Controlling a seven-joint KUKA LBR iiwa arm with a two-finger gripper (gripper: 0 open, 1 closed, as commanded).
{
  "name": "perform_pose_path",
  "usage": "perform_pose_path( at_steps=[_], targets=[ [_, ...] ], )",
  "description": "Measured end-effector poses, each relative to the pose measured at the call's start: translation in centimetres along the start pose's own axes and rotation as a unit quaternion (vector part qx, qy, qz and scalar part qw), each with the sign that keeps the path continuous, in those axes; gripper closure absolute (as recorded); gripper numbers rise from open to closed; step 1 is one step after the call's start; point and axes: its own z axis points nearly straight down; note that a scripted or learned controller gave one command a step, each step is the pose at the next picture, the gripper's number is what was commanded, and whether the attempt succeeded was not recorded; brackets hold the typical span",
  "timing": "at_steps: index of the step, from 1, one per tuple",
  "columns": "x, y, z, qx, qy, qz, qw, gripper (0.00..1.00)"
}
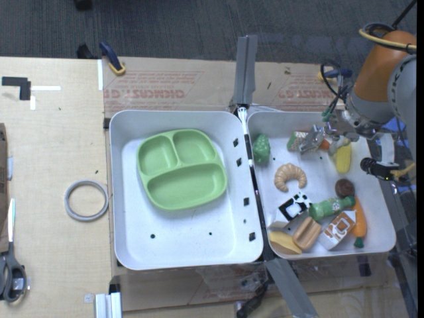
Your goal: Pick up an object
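Note:
My gripper (309, 140) is low in the back of the right bin (381, 247), reaching in from the right. A small orange-red piece (324, 146) lies right beside it, and I cannot tell whether they touch. A yellow fruit (342, 158) lies just right of the gripper. Left of it is a green vegetable (261, 148), and in front of it a croissant (291, 175). Toward the front lie a brown ball (344, 188), a green bottle (329, 207), a black-and-white piece (293, 207), a carrot (358, 222), a small carton (336, 230) and a bread roll (305, 232).
The left bin (132, 244) holds a green divided plate (182, 168). A tape ring (87, 199) and scissors (12, 273) lie on the bench to the left. A grey post (246, 71) stands behind the wall between the bins.

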Motion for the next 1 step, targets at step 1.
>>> perform_pose_path(
  at_steps=[1],
  targets=[
    [0.25, -0.18, -1.16, -0.009, -0.011, -0.02, 0.9997, 0.0]
  ],
)
